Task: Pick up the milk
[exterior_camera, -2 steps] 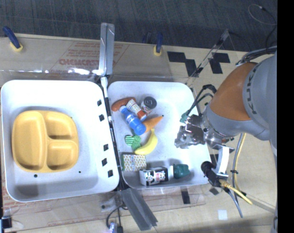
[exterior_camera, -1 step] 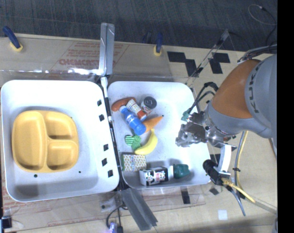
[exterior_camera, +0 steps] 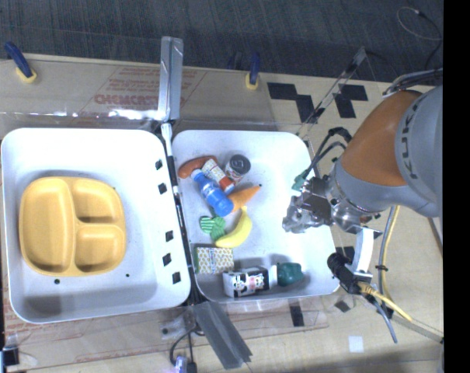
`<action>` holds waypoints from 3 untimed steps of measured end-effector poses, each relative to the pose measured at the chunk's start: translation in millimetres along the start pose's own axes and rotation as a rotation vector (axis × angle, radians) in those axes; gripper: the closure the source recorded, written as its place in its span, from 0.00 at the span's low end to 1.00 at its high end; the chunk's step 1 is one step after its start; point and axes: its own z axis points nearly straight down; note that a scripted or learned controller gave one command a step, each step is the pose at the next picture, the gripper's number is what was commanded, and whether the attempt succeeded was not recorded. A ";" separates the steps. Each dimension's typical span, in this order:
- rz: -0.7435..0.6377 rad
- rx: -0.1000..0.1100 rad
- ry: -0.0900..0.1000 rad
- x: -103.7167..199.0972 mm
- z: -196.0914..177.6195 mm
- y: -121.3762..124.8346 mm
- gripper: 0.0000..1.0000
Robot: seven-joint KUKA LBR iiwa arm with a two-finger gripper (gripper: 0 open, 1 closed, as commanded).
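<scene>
nearest the camera, along the near wall of the right bin, lies the milk, a small white carton with black cow patches, tipped on its side with its long edge running left to right. its right end touches a dark green capped thing, and just to its left a small patterned packet sits in the near left corner. pressed so close to the wall and hemmed at both ends, the carton probably leaves little room for a pinch along its length; a grasp across its narrow width looks the likelier way in, as i judge it.

farther in, a banana curves beside a small green piece. beyond those a blue bottle lies slanted, with an orange carrot to its right, a brown sausage-like piece at the far left of the heap, and a dark round can farthest back.

the gripper hangs over the right side of this bin, well apart from the milk and farther back than it, with nothing between its tips; whether the claw is released or clenched i cannot tell. the pickup looks not yet begun.

in the left bin a yellow divided tray rests alone.
</scene>
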 end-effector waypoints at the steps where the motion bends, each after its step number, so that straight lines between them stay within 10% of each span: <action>1: 0.207 -0.003 -0.001 98.7 -33.8 -35.9 1.00; 2: 0.086 0.001 -0.004 225.5 27.3 -80.8 1.00; 3: -0.131 -0.003 -0.002 231.5 -129.0 -82.5 1.00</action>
